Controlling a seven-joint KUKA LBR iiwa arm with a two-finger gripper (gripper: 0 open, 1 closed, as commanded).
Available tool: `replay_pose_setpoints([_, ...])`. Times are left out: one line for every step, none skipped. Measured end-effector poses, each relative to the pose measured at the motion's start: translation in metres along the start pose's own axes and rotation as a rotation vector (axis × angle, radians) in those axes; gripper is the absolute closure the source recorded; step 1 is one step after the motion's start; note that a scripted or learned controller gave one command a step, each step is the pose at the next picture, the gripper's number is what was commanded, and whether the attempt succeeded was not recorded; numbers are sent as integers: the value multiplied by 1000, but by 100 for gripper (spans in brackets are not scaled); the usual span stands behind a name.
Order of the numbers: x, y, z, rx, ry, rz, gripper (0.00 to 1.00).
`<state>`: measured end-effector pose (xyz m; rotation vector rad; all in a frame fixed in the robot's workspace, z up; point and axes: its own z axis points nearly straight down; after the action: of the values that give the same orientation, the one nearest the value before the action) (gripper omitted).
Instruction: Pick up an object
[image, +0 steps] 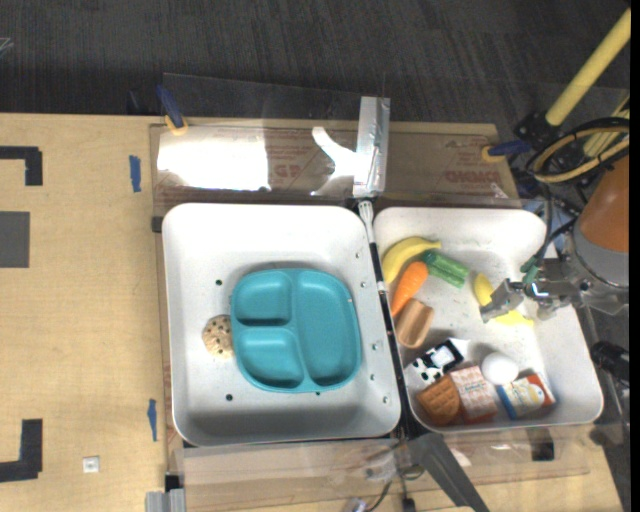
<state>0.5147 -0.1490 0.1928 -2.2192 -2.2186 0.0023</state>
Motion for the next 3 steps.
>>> replay_pose_setpoints([11,25,106,-10,-2,25,0])
replay_pose_setpoints([-8,86,106,-9,-3,-127,0])
replay_pose_setpoints([8,142,36,-12,-5,-269,0])
